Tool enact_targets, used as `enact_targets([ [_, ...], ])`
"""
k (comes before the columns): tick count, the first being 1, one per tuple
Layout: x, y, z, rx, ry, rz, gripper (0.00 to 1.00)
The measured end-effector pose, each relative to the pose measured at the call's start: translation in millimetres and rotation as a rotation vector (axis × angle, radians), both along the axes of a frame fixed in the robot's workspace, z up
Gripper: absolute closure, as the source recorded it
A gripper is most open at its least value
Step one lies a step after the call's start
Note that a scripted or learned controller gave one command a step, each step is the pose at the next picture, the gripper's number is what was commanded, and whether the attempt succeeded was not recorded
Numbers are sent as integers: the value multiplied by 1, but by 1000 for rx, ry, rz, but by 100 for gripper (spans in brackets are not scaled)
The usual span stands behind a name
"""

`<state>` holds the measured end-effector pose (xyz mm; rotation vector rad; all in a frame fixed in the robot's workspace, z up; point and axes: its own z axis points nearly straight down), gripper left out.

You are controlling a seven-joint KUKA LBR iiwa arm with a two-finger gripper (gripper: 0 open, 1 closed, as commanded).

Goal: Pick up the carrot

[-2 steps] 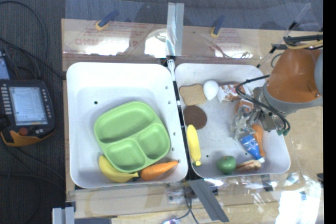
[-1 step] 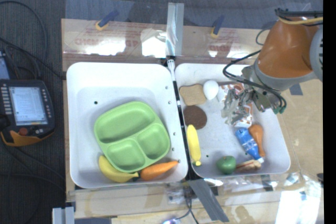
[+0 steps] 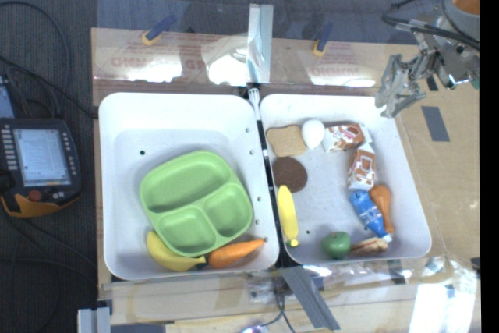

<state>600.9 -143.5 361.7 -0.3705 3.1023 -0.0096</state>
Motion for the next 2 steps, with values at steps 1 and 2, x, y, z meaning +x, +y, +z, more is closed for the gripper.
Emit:
enact_targets([
  [1, -1, 1, -7, 4, 13, 1, 0],
  [2, -25, -1, -165, 7, 28, 115, 0],
])
